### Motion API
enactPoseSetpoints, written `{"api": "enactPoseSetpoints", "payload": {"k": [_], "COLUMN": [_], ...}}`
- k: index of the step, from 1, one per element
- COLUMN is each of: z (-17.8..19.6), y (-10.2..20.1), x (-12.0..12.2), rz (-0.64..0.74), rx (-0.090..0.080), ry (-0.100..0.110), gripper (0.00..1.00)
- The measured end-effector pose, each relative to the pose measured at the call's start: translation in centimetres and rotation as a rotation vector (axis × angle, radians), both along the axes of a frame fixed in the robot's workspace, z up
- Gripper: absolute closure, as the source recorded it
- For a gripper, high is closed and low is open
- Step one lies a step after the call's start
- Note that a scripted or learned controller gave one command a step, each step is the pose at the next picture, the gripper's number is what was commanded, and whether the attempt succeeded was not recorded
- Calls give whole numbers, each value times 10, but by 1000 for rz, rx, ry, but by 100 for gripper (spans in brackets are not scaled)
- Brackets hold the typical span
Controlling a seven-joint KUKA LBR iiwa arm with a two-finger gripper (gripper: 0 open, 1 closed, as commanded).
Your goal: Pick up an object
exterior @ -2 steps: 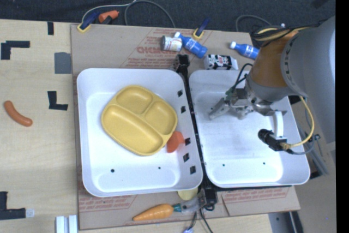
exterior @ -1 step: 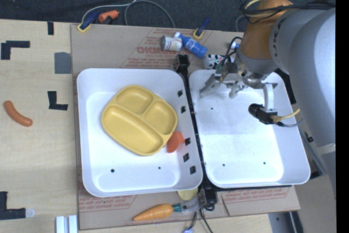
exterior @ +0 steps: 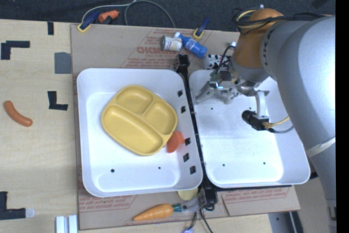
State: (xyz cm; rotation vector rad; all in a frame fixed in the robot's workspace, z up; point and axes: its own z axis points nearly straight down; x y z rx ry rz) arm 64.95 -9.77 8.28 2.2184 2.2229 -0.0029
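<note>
Looking down on a pale wooden worktop (exterior: 32,73) backed by dark carpet, and finding a cardboard sheet (exterior: 109,46) on it carrying a left bin (exterior: 92,172) and a right bin (exterior: 245,166) clipped side by side. Seeing the likely things to pick in the left bin: a yellow divided plate (exterior: 139,119) lying flat near the middle, and a small orange-red piece (exterior: 174,142) touching the plate's near right edge, close to the wall shared with the right bin. Noting a sausage (exterior: 17,113) far left on the worktop, a carrot (exterior: 153,212) just beyond the bins' near rims and a white and blue bottle (exterior: 184,43) behind them, all outside the bins and probably not meant for grasping. Placing the hand (exterior: 218,89) low over the far left corner of the right bin, just beside the shared wall, apart from the plate and the piece. Being unable to tell the hand's degree of opening from here; seeing nothing held in it. Judging the pick as not yet made. Expecting a crossing over the shared wall to be needed, and judging the small piece awkward, hemmed between plate and wall, while finding more open floor around the plate's left and near sides.
</note>
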Motion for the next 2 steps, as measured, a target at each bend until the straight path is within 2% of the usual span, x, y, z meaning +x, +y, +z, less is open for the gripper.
{"api": "enactPoseSetpoints", "payload": {"k": [1,2], "z": [2,13], "y": [-6,-6], "x": [20,20], "rz": [0,2], "rx": [2,1], "ry": [-2,-3], "gripper": [0,100]}}
